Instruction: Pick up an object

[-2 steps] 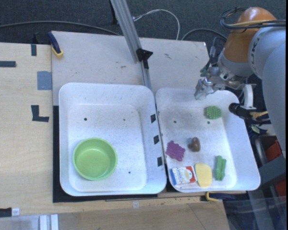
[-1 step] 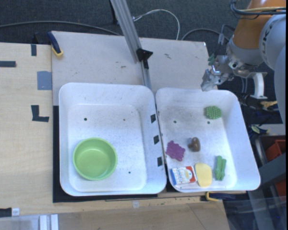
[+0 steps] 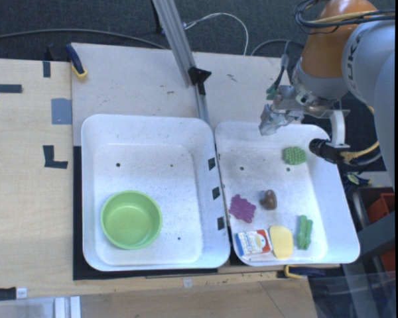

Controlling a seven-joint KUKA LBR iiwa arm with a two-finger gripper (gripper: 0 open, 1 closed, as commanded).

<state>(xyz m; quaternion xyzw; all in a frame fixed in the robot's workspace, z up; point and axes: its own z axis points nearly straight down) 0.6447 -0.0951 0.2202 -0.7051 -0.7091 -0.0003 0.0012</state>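
A pale wooden tabletop (image 3: 26, 177) marked with dark tape carries two shallow white bins side by side, with dark carpet and loose cables beyond its far edge. Nearest the camera in the right bin (image 3: 331, 197), a red-and-white packet (image 3: 253, 242) lies just beside a yellow piece (image 3: 281, 241), with a green stick-shaped toy (image 3: 304, 232) at their right, its long axis running near to far. Behind them sit a purple jagged piece (image 3: 242, 208) and a small brown object (image 3: 269, 199), near each other but apart. A green bowl (image 3: 131, 219) rests upright in the near corner of the left bin (image 3: 146, 144). Farther back, a bumpy green ball (image 3: 294, 155) lies near the right bin's far wall. The gripper (image 3: 274, 120) hangs over that bin's far rim, nothing visible between its fingers; whether they are parted cannot be told. A grey metal post (image 3: 179, 42) slants across the far tabletop.
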